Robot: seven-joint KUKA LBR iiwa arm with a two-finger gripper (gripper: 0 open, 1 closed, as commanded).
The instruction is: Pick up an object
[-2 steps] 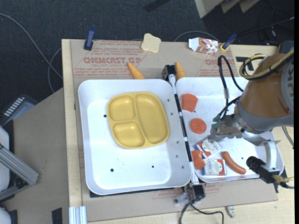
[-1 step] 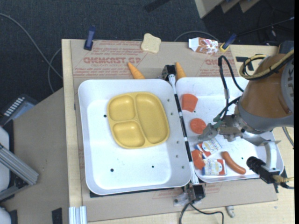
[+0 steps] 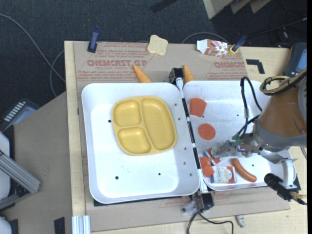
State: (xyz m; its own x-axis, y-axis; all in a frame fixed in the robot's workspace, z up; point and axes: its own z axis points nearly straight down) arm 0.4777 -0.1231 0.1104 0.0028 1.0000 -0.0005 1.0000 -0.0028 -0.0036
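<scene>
The gripper [image 3: 219, 150] is seen low in the right bin [image 3: 224, 89], but whether the fingers are open or closed cannot be told; nothing is visibly held between them. Just below them lie a small orange piece [image 3: 207, 167] and a white packet [image 3: 223, 173], with a sausage [image 3: 243, 169] beside that. A red disc [image 3: 207, 131] sits just above, an orange block [image 3: 197, 107] farther up. A yellow tray [image 3: 144, 125] rests in the left bin [image 3: 97, 130]. The pick is judged not yet made; grasp and lift remain.
</scene>
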